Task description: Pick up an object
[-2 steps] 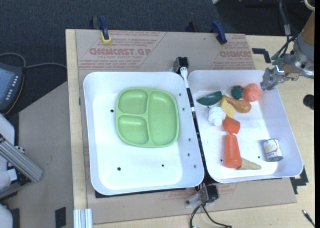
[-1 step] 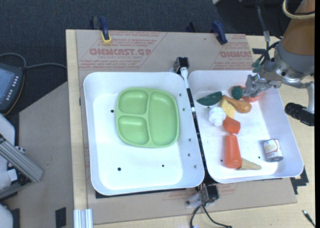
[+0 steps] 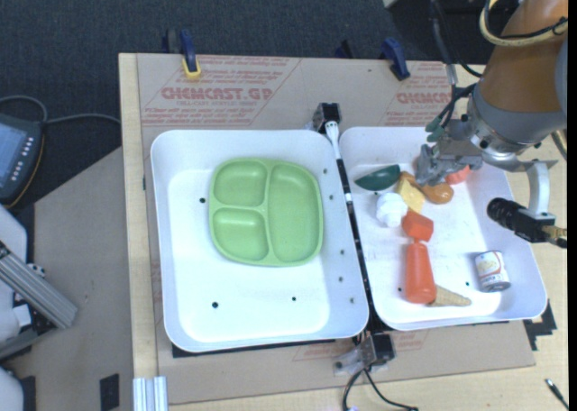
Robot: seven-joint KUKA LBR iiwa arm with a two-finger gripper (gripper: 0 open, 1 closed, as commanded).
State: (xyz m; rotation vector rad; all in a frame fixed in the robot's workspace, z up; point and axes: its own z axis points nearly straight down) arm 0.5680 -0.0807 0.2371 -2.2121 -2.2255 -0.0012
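lying under tool (image 3: 436,172): orange object (image 3: 439,192)

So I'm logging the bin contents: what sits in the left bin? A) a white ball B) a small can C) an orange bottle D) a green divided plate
D: the green divided plate lies alone in the left bin.
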